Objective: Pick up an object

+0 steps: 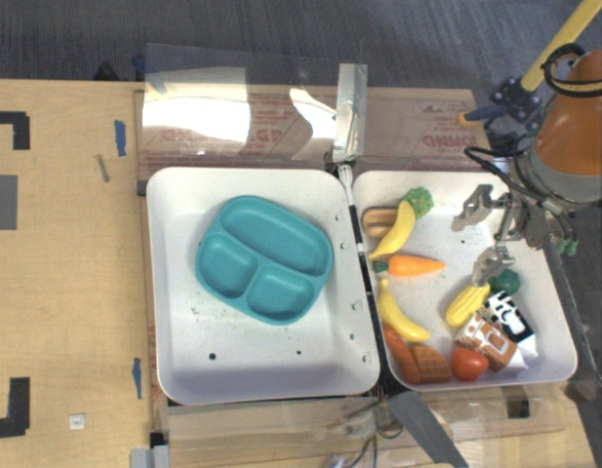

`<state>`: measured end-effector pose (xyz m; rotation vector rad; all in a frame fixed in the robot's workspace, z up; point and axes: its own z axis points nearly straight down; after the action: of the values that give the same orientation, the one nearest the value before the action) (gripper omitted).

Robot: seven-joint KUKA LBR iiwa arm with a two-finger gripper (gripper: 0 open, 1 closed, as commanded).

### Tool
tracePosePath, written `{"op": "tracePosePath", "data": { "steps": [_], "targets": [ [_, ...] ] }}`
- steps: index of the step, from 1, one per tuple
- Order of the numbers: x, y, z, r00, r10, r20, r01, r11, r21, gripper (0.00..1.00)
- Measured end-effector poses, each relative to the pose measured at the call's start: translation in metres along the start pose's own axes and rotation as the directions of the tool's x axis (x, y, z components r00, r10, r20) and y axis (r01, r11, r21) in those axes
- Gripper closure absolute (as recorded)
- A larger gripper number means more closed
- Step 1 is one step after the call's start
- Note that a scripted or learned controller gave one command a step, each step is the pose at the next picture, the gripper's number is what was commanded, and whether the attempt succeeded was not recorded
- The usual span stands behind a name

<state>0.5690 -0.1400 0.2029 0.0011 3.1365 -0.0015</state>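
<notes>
My gripper (481,227) hangs over the right bin (564,354) with fingers apart, nothing between them. The corn cob (466,302) lies just below the lower fingertip, its long axis slanting toward the bin's front-left; I'd drop onto it.

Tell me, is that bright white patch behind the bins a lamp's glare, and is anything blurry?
In the camera view, yes: the clear plastic sheet behind the two shallow white bins throws back a bright glare. The teal divided plate casts only a soft shadow, so the light is diffuse. The grey arm's metal pincer looks slightly blurred over the toy food.
</notes>
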Motion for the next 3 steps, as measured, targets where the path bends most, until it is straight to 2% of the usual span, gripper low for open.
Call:
{"op": "tracePosePath", "data": {
  "steps": [1, 2, 3],
  "targets": [
    [-0.094, 0.006, 0.066, 0.991, -0.132, 0.014, 0.132, 0.991, 0.004, 0.00],
    [-0.077, 0.027, 0.115, 0.994, -0.113, 0.005, 0.113, 0.994, 0.000, 0.00],
    [-0.081, 0.028, 0.099, 0.993, -0.114, 0.019, 0.114, 0.993, 0.002, 1.00]
  ]
}}
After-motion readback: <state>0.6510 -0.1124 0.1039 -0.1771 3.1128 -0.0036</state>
